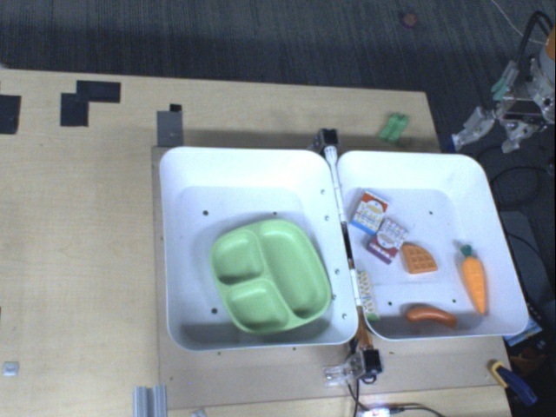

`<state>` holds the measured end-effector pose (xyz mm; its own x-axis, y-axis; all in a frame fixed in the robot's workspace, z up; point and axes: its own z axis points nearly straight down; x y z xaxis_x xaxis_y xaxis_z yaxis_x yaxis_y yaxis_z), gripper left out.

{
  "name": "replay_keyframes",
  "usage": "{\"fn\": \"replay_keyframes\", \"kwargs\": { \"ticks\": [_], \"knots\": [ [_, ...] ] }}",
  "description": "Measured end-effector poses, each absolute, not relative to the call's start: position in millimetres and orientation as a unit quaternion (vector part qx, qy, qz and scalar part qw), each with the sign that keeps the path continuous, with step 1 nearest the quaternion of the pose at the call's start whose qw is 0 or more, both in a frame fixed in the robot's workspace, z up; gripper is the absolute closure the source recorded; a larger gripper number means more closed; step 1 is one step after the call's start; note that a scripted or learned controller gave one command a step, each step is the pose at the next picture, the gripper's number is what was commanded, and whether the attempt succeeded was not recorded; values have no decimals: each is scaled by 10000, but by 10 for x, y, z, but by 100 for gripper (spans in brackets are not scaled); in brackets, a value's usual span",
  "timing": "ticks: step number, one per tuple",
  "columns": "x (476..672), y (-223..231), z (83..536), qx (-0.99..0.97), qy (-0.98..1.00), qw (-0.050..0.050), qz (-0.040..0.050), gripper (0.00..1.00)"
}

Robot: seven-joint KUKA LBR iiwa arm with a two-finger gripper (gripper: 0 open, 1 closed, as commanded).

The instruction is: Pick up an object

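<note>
The right bin (483, 183) holds several small items: a red-and-white box (370, 211), a purple-and-white packet (386, 238), a brown waffle toy (419, 259), an orange carrot (473, 283) and a reddish sausage (430, 316). My gripper (488, 134) hangs outside the bins, above the dark floor beyond the right bin's far right corner. Its two fingers stand apart, open, with nothing between them. It is well away from every item.
The left bin (176, 233) holds a green divided plate (271, 274). A small green object (393, 128) lies on the wooden bench behind the right bin. Black clamps sit at the bins' shared edge (327, 137), and cables lie at the front (365, 367).
</note>
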<state>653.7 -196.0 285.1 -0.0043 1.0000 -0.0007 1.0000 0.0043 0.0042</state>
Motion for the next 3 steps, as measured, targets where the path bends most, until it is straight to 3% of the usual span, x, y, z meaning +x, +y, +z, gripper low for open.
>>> {"fn": "replay_keyframes", "kwargs": {
  "ticks": [1, 2, 3],
  "knots": [
    [6637, -1654, 1177, 7047, 7095, -8, 1, 0],
    [6136, -1084, 901, 7056, 7085, 61, 42, 0],
    [5656, -968, 904, 7072, 7070, 82, 53, 0]
  ]
}}
